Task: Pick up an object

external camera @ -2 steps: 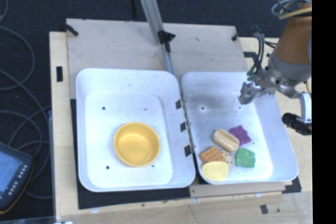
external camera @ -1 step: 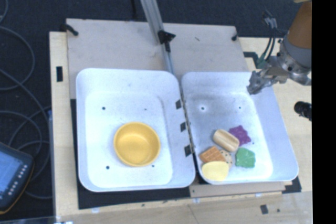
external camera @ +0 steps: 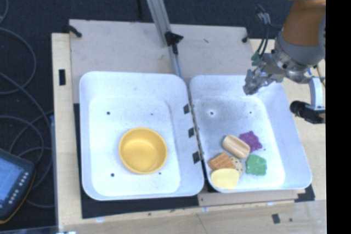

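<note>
My gripper point(external camera: 253, 85) hangs over the far right corner of the right bin point(external camera: 277, 97), well above the bin floor and with nothing seen between its fingers. Toward the near end of that bin lies a cluster of small toys: a tan bread roll point(external camera: 236, 145), a purple piece point(external camera: 251, 140), a green piece point(external camera: 256, 165), an orange waffle-like piece point(external camera: 222, 161) and a pale yellow piece point(external camera: 225, 178). They sit well in front of the gripper. A yellow bowl point(external camera: 143, 150) rests upright in the left bin point(external camera: 98, 96).
A slanted metal pole point(external camera: 156, 3) rises from the bench behind the gap between the two bins. Cables lie on the dark floor at left, and a tablet point(external camera: 11, 181) lies at the lower left.
</note>
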Controlling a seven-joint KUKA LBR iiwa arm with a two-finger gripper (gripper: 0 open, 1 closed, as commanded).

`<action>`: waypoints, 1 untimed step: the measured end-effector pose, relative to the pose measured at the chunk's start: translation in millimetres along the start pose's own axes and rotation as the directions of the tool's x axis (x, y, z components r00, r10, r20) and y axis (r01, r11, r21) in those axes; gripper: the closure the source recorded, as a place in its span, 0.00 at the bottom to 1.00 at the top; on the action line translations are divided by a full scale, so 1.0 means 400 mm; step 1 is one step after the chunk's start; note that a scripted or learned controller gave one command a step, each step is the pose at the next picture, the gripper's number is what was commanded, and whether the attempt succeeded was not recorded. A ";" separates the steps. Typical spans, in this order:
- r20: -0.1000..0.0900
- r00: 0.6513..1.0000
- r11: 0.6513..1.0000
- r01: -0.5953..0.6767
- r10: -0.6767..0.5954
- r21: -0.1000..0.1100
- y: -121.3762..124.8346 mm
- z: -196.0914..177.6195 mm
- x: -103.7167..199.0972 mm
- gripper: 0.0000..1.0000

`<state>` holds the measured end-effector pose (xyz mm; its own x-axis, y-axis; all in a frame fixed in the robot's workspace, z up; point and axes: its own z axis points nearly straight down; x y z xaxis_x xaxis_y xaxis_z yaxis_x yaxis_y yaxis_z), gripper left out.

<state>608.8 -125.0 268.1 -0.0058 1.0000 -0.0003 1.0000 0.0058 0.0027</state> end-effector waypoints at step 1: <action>0.000 1.000 1.000 0.002 -0.002 0.000 0.035 0.003 0.151 1.00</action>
<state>622.6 -64.7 267.1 -0.0075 1.0000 0.0000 1.0000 0.0075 0.0029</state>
